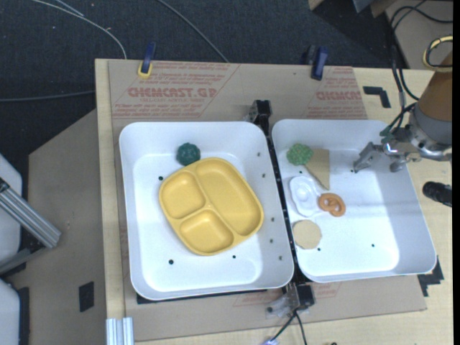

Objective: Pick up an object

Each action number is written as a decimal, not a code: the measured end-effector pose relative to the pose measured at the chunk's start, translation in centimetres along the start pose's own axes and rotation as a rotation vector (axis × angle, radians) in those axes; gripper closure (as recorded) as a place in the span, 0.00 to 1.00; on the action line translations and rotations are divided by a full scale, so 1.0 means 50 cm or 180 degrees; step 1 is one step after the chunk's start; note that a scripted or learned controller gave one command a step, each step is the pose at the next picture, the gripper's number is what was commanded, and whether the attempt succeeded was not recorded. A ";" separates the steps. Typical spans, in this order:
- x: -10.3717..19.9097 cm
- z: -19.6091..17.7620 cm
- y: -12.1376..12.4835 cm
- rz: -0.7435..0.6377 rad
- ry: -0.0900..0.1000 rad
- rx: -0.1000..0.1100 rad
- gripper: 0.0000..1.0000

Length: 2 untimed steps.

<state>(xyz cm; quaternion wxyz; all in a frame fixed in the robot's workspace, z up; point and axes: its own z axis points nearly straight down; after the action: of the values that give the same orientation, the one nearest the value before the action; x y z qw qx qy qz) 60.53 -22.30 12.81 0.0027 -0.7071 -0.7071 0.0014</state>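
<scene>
nearest in the right bin lies a tan disc, then a pretzel; farther, a wedge and green lump. all lie left of the claw, spread and holding nothing, over the far right.

Left bin, middle: taken up by a yellow divided plate lying flat.
Left bin, far edge: dark green lump just beside the plate's far rim; bare floor to either side of it.
Left bin, near edge and left edge: open strips of white floor around the plate.
Right bin, left edge: crowded in a row with green lump, tan wedge, white piece, pretzel, round tan disc, several touching.
Right bin, middle, near edge and right edge: bare floor.
Right bin, far right corner: gripper and arm above it.
Divider between bins: black clamps at the far end and near end.
</scene>
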 end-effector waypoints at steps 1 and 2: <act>0.009 0.089 0.004 -0.0012 0.0023 -0.0012 0.00; 0.006 0.065 0.004 -0.0014 0.0003 -0.0020 1.00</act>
<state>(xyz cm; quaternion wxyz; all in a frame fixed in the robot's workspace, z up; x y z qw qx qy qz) 60.71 -22.01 9.57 0.0008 -0.7056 -0.7086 -0.0011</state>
